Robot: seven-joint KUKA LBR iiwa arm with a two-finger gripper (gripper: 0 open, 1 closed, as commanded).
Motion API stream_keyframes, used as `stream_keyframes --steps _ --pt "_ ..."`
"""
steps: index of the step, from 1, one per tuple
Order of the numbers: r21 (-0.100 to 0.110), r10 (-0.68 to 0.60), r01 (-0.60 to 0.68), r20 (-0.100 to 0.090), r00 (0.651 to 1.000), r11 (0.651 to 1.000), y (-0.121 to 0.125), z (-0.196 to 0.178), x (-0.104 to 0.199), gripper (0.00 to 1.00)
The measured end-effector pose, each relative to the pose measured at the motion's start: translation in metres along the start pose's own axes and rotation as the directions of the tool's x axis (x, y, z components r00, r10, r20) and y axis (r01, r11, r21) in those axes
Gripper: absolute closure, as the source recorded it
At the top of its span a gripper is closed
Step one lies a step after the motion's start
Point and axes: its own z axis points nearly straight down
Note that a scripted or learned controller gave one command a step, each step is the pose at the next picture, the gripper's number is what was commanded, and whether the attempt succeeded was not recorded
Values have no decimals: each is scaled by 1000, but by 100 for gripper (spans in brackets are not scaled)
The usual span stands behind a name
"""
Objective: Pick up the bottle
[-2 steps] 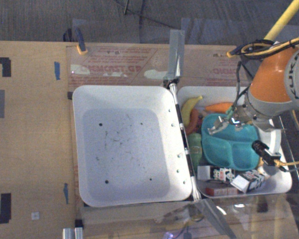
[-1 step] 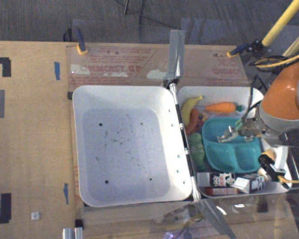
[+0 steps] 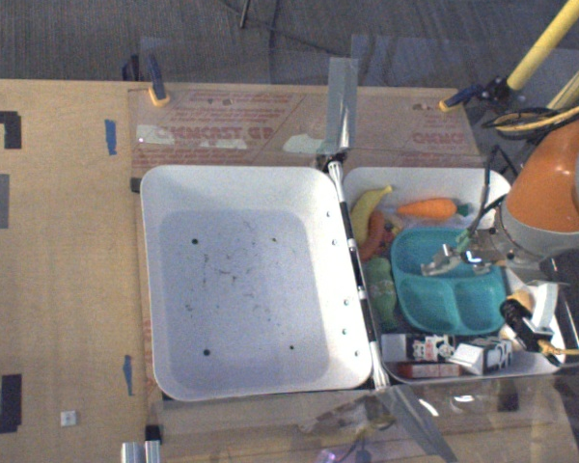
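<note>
My gripper hangs over the teal divided plate in the right bin, low above the plate's upper part. Nothing shows held in it. Along the front wall of that bin lies a long thing with a black, white and red label, which may be the bottle lying on its side; I cannot tell for sure. It is below the gripper in the view, past the plate's near rim.
A yellow banana, an orange carrot, a reddish piece and a green thing crowd the right bin's left and back. The left bin sits beside it. A small white box lies near the labelled thing.
</note>
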Motion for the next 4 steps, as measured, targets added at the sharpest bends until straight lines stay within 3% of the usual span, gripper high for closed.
stream_keyframes --steps 1,2,3,4 --pt "13 14 -14 -3 1000 1000 5 2 -15 0" --pt "33 84 -83 -9 996 996 71 5 -26 0" --pt "84 254 -253 -6 967 964 96 6 -25 0" --pt "23 132 -132 0 991 991 55 4 29 0"
